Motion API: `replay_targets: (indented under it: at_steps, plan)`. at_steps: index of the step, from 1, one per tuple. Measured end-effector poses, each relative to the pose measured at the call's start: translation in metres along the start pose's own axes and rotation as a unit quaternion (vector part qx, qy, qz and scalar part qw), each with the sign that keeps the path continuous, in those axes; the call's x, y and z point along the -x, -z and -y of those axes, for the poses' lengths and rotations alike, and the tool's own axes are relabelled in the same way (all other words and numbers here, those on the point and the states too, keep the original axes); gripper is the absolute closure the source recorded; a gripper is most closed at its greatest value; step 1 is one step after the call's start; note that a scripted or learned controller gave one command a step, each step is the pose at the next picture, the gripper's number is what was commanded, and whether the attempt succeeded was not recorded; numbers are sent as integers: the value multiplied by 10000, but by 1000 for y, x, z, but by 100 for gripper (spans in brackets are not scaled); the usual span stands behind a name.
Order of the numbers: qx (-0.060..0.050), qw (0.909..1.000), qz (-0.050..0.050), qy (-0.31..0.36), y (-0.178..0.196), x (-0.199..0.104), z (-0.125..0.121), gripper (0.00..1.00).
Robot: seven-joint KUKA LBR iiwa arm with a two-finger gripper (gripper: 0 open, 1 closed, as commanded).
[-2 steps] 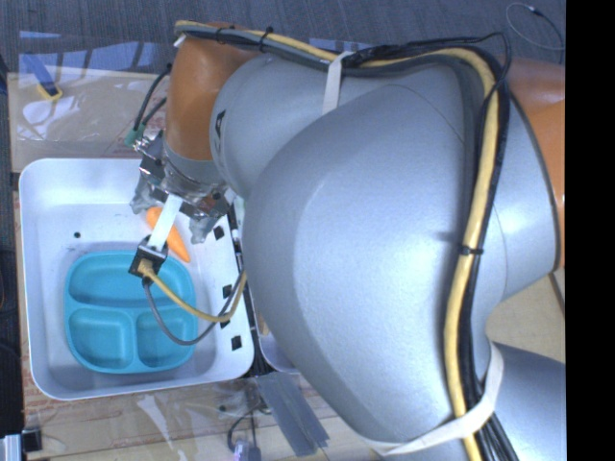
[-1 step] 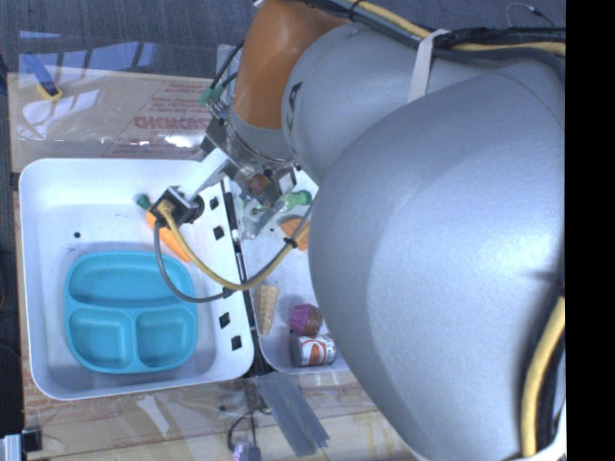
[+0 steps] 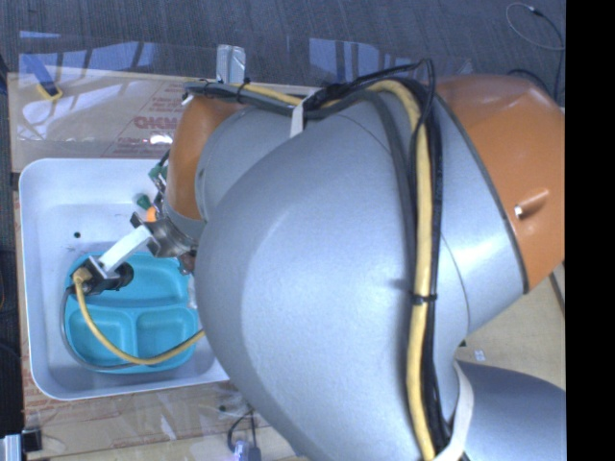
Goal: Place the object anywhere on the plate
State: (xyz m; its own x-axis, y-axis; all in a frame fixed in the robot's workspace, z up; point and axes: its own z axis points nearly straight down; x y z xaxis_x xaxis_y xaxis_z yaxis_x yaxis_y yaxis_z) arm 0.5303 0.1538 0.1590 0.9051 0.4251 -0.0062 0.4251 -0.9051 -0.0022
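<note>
Gripper over teal divided plate in left bin, grip state untellable behind wrist; release best kept low, above a compartment.

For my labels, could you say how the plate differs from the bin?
The plate is teal, the bin white. The plate is divided into compartments, the bin undivided. The plate is smaller and lies inside the bin. Both are shallow, with rounded corners.

Dark grey carpet lies beyond the brown bench
</note>
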Motion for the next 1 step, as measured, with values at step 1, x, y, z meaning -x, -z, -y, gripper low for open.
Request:
replay_targets:
  at_steps: [1]
  plan:
    - [-4,9981,-6,609,-29,-59,-38,0]
